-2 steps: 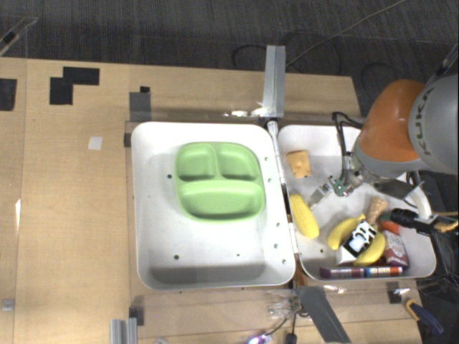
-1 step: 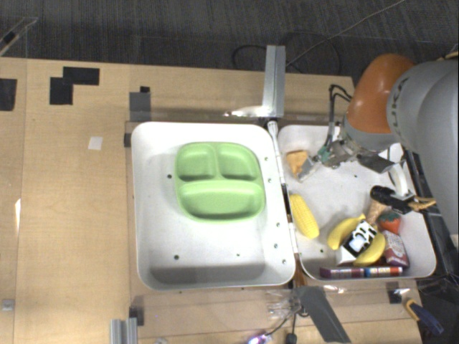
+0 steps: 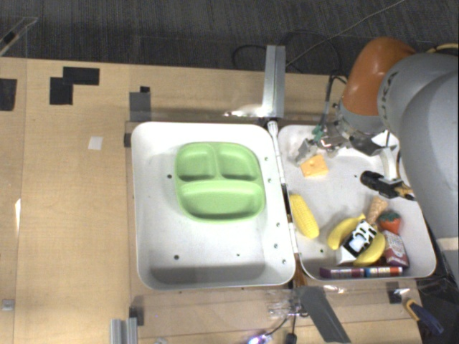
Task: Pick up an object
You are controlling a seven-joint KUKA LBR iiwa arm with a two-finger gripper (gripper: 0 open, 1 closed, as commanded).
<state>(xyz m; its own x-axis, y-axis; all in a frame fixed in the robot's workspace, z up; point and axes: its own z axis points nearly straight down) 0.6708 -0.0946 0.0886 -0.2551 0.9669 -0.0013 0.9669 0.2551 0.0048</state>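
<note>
You see the gripper (image 3: pixel 313 147) in the upper part of the right bin (image 3: pixel 430 264), right of the frame's centre; its metal tip is small and blurred, so you cannot tell how the jaws stand, and nothing visible sits between them. Directly below the tip, touching it or almost, lies an orange wedge (image 3: pixel 314 167) on the bin floor; I judge it is the thing the arm goes for, because the tip points down at it and the other things are well apart. The wedge lies alone on bare floor, so you may expect an easy approach from above, but it is flat and low, and the jaws could slip over it. Further out, at the lower right of the frame, the rest crowds together: a corn cob (image 3: pixel 303 216) along the bin's left wall, a banana (image 3: pixel 343 231), a black-white box (image 3: pixel 361 239) touching it, a cone (image 3: pixel 377 208), a strawberry (image 3: pixel 391 222) and pens (image 3: pixel 358 271) along the bottom wall. The left bin (image 3: pixel 154 256) holds a green tray (image 3: pixel 219 179) in its middle. The arm (image 3: pixel 423 120) comes in from the right edge, its orange band (image 3: pixel 373 67) high, the wrist bent down and leftwards toward the wedge.
</note>
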